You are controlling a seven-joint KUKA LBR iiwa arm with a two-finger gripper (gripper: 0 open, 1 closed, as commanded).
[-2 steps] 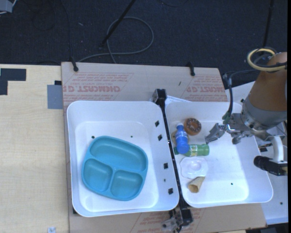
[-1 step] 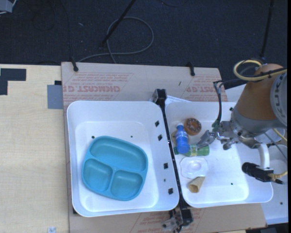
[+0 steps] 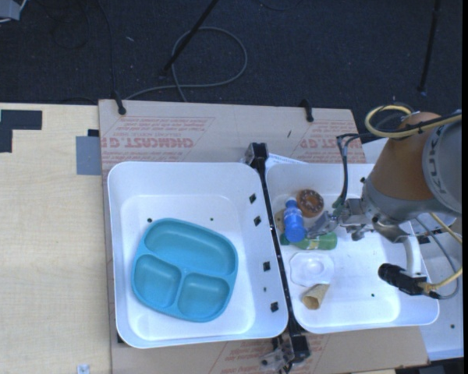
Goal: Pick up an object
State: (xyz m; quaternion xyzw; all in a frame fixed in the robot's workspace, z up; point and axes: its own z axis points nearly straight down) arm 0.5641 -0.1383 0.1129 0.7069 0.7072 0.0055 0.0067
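We saw a blue divided plate (image 3: 186, 269) lying in the left bin (image 3: 125, 185). In the right bin (image 3: 374, 306), a blue bottle (image 3: 294, 223) lay just left of the gripper (image 3: 324, 226), with a green item (image 3: 318, 243) just below it. We could not tell how the gripper stood.
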